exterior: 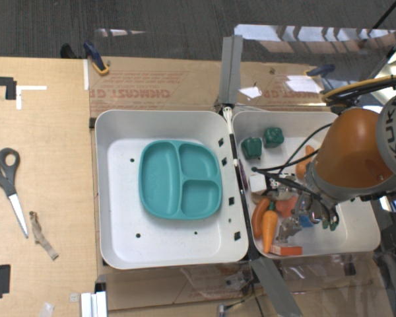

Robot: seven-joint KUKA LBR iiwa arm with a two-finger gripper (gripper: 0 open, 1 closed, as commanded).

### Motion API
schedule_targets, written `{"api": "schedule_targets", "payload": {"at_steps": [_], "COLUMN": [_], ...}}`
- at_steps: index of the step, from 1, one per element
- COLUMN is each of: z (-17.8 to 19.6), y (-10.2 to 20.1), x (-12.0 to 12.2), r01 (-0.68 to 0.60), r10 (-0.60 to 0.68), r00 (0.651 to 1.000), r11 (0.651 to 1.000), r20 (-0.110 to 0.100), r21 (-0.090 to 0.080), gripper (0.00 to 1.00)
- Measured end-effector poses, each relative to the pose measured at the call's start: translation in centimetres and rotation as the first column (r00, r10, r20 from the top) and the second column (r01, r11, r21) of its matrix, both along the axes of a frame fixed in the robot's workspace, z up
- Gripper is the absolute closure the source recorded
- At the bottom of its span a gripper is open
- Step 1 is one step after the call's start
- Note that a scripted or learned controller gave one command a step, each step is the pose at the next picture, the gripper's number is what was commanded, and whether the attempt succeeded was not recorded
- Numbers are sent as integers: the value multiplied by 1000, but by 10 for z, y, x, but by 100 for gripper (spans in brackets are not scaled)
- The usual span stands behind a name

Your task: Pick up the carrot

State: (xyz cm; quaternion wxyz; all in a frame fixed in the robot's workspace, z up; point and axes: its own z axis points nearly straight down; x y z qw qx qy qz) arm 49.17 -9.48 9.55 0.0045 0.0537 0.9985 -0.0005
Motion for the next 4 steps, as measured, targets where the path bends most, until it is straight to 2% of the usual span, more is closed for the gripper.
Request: {"api": "schedule_targets", "payload": {"at_steps": [1,2,3,4], "z": [0,0,0,0], "y": [3,-1,-8,-6], "x": [-10,-11,52,115], "r01": [534,887,941,999], "r10": [-534,-887,-941,-999], "r00": [846,462,337,-40], "r11": [846,462,337,-40], "r20": [2,-2,-2,-6], "r21": [7,10,9,7], "gripper": [0,0,0,0]}}
